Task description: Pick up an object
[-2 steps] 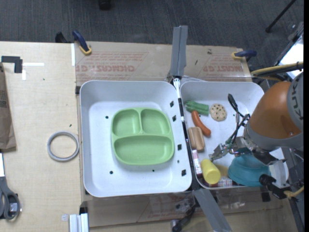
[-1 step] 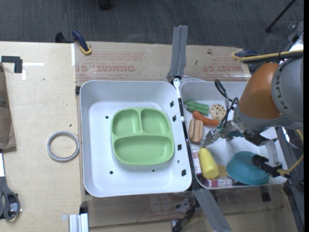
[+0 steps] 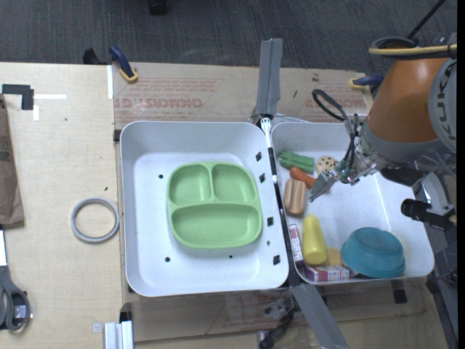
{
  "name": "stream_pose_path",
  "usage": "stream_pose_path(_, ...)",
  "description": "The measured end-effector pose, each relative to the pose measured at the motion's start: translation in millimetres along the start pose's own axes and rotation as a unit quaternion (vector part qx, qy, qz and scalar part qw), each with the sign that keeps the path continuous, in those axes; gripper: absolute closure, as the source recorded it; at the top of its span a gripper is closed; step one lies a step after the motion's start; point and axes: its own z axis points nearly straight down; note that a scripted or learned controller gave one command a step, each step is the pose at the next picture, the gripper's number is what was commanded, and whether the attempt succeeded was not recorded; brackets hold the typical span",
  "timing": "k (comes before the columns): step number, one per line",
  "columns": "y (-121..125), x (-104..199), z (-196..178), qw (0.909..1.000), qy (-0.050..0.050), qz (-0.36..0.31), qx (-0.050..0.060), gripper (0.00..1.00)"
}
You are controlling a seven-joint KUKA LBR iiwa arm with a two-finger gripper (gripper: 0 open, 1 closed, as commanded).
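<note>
**Gripper low over right bin's toy food**

Gripper [image 3: 325, 182] hangs in the right bin [image 3: 363, 202], its tips just beside the carrot [image 3: 301, 174] and near the hotdog [image 3: 295, 196]. You cannot tell whether the fingers are spread or closed; nothing shows between them. The carrot lies between the green pod [image 3: 296, 160] and the hotdog. It looks light, stiff and smooth, so it may slip. Grip it across the middle, fingers straddling its narrow width. The tray [image 3: 214, 204] sits in the left bin [image 3: 138, 217].
</note>
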Motion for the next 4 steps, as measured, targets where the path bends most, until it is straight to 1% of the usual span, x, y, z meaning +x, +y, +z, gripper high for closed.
stream_pose_path(1, 11.4, -72.1, 99.6, 1.0, -0.001, 0.0, 0.0, 0.0)
stream_pose_path(2, 11.4, -73.2, 90.0, 1.0, -0.001, 0.001, -0.001, 1.0)
stream_pose_path(3, 11.4, -73.1, 90.0, 1.0, -0.001, 0.001, -0.001, 0.0)
stream_pose_path(4, 50.4, -64.3, 95.7, 0.9999, -0.005, -0.013, -0.003, 0.0)
